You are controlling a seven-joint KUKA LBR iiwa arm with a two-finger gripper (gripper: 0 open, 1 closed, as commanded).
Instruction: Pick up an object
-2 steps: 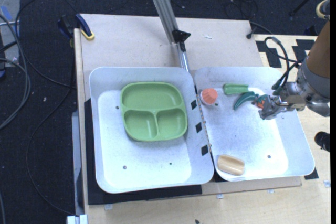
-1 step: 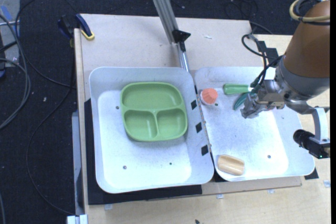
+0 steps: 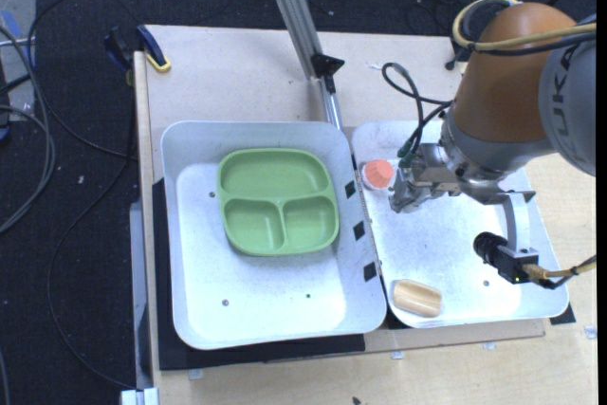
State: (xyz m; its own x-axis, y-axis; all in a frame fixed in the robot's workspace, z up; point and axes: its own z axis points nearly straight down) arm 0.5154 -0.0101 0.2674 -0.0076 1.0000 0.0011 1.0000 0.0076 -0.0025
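Note:
An orange-red round object (image 3: 378, 174) lies near the far left corner of the right bin (image 3: 446, 251). A tan bread-like roll (image 3: 417, 298) rests at that bin's near left corner. My gripper (image 3: 406, 196) hangs low over the right bin, just to the right of the orange object and slightly nearer than it. Nothing shows between its fingers, and the arm's body hides much of it. A green divided plate (image 3: 279, 201) sits in the left bin (image 3: 199, 289).
A slanted metal pole (image 3: 294, 5) rises behind the bins. A cable (image 3: 410, 95) loops near the wrist. White floor of the right bin shows between the gripper and the roll.

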